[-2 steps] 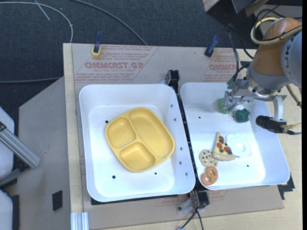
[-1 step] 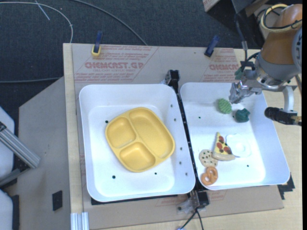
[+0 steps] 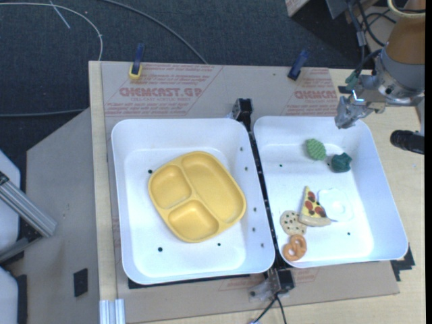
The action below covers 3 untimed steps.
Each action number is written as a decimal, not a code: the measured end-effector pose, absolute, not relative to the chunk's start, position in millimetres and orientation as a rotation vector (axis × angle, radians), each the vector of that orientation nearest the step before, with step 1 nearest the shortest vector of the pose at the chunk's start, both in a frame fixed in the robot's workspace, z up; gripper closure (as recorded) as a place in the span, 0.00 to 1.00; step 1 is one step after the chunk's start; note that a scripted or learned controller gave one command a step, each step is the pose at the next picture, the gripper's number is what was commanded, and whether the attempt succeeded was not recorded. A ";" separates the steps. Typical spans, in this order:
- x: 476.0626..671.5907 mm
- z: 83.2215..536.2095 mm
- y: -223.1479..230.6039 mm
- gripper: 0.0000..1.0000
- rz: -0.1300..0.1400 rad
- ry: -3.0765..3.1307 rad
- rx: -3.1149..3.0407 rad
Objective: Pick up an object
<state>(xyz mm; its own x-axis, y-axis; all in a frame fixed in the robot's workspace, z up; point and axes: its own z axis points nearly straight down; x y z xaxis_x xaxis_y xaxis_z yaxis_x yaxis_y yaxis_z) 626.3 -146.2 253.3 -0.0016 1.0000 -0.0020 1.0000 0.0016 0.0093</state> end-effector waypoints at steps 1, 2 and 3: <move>617.4 251.4 -84.7 1.00 0.000 2.230 2.218; 615.7 234.9 -34.6 1.00 -0.001 2.230 2.219; 610.4 223.9 12.4 1.00 -0.002 2.229 2.219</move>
<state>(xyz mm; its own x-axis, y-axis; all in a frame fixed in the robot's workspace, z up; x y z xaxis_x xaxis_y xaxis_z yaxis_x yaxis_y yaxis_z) 610.4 12.4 223.9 -0.0046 1.0000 0.0019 1.0000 0.0046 -0.0037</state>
